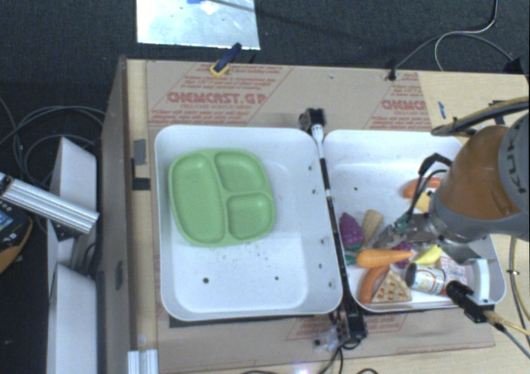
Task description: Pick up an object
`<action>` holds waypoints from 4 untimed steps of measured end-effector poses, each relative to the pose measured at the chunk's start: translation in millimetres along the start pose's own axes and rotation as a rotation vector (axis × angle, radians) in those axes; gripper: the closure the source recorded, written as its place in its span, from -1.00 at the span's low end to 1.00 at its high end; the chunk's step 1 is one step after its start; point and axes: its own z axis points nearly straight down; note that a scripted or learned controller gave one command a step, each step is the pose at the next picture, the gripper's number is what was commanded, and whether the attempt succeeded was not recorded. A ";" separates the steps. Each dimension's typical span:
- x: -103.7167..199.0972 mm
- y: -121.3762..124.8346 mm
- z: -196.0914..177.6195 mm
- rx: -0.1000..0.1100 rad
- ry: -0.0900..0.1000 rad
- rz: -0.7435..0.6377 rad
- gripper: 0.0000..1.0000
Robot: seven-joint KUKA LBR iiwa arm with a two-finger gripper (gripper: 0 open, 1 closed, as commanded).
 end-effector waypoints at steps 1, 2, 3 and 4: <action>-45.3 53.9 -0.5 -0.002 -0.002 0.001 -1.00; -43.5 104.6 -0.8 -0.003 -0.001 -0.002 -1.00; -34.3 167.2 -0.7 -0.002 -0.001 -0.002 -1.00; -13.3 131.1 -0.3 -0.001 0.000 -0.001 -1.00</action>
